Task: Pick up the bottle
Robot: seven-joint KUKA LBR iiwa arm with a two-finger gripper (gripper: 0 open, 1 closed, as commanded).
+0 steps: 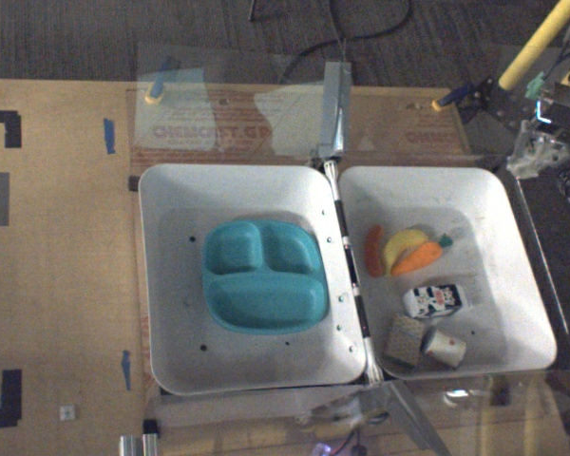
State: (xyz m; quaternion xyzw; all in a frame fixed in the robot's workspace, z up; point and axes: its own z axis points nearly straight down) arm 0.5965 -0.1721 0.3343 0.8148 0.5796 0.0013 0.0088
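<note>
Tool (540, 142) up beyond the right bin's (518, 218) far corner; open or closed, cannot tell. Well below and left of it, inside that bin: bottle (433, 300) lying flat, carrot (418, 257), yellow fruit (404, 245), brown block (405, 339), cup (445, 347). Further left, left bin (171, 207) holding a teal tray (264, 275).

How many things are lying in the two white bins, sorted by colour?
Teal: 1, the divided tray
Orange: 2, the carrot and the sausage-shaped piece
Yellow: 1, the lemon-like piece
White: 2, the carton and the bottle
Brown: 1, the block
Total: 7
</note>
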